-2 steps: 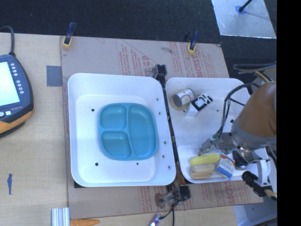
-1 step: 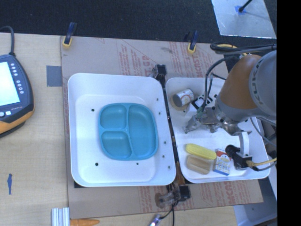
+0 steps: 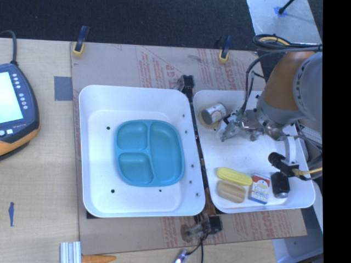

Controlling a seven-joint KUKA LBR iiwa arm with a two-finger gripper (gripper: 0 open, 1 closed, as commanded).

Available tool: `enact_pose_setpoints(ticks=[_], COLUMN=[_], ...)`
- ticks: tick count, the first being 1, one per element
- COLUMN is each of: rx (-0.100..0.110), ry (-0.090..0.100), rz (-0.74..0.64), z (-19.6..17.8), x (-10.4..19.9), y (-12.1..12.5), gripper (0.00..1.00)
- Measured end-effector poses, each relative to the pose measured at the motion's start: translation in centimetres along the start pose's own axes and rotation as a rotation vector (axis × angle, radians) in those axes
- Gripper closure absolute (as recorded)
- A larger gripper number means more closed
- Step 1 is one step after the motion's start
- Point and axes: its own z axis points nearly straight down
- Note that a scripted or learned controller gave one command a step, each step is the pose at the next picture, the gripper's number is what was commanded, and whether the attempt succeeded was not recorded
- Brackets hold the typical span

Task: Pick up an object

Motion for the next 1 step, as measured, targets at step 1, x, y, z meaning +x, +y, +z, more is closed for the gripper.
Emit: enact_pose_setpoints(ticks=[1], rx=[0.032], ry=[0.005], rz=[0.008], z=[0.06], x=[1.19], y=[5.56], gripper=[0.00])
